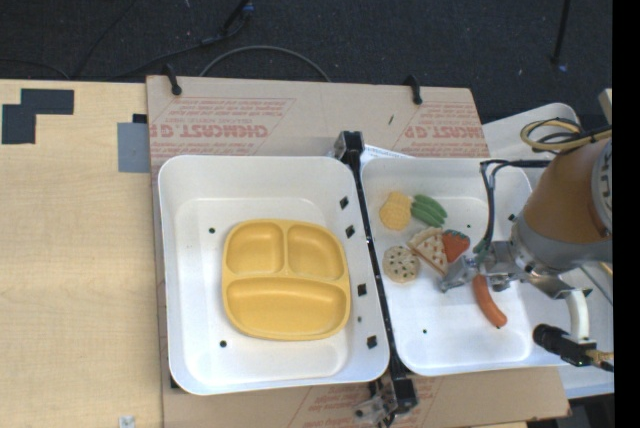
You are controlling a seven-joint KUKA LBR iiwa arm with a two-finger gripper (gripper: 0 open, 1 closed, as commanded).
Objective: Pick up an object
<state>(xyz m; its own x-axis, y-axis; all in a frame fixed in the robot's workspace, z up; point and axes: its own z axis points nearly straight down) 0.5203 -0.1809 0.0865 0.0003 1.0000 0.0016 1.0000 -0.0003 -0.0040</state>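
The arm (570, 206) reaches into the right bin (440, 346) from three o'clock, and its tool (462, 274) sits low among the toy food, at about nine o'clock from the wrist. The step in hand looks like the approach or the closing for a grasp, with nothing lifted yet. I cannot tell how the tool stands: its tip is a small grey shape against the white floor, and no item shows clearly inside it.

The likeliest target is either the sandwich wedge (430, 249), which lies just at ten o'clock from the tool tip, or the orange sausage (490, 304), which lies just at five o'clock from it. Both appear to touch or nearly touch the tool. The next move, as I judge it, calls for a firm close on one of these and then a straight lift, taking care not to drag the neighbours along, since the pieces sit close together.

Counted in the right bin: one corn cob (396, 211), one green pepper (429, 209), one sandwich wedge, one red piece (457, 244) against that wedge, one round cookie (401, 264) and one orange sausage, six in all. The left bin (190, 336) carries one yellow divided tray (285, 278) with three compartments. There are two bins on the counter (70, 266), side by side.
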